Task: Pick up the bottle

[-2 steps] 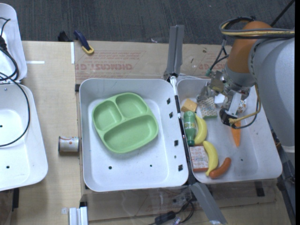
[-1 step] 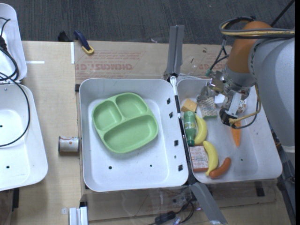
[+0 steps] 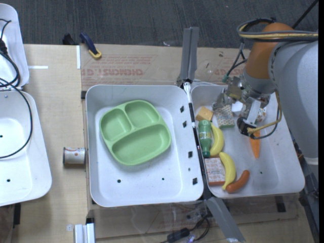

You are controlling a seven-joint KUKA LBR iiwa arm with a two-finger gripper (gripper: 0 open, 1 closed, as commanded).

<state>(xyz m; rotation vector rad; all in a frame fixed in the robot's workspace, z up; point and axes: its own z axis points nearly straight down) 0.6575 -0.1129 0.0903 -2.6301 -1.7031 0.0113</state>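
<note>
On the left of the frame, a white bin (image 3: 96, 135) holds a green plate (image 3: 135, 131) with three parts. Right of it, the second bin (image 3: 273, 176) holds the green bottle (image 3: 204, 137), lying by the middle wall, touching two bananas (image 3: 223, 156). A sausage (image 3: 237, 181), a carrot (image 3: 255, 147) and a small box (image 3: 214, 170) lie there too. The gripper (image 3: 242, 114) hangs over the upper part of this bin. I cannot tell if its fingers are apart or holding anything.

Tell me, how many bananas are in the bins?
2. One banana lies in the right bin right beside the green bottle. The other banana lies nearer the front, next to the sausage. The gripper may hide more things.
</note>
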